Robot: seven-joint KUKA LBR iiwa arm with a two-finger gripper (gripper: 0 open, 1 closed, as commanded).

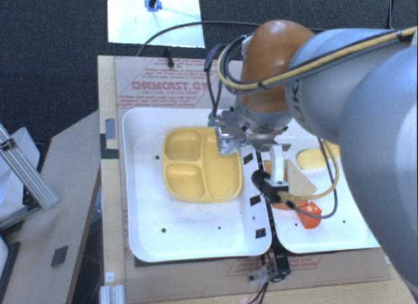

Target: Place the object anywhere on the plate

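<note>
Currently an orange piece (308,215), a tan wedge (299,180) and a pale yellow disc (312,159) lie in the right bin (339,234). The yellow 3-compartment plate (196,165) sits in the left bin (147,221). The claw (226,140) hangs over the plate's right rim, and I cannot tell its state.

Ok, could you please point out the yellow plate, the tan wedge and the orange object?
yellow plate (186,180), camera view, bare floor of its lower-left compartment.
tan wedge (299,182), camera view, middle of its flat face.
orange object (312,218), camera view, its wider lower end.
</note>
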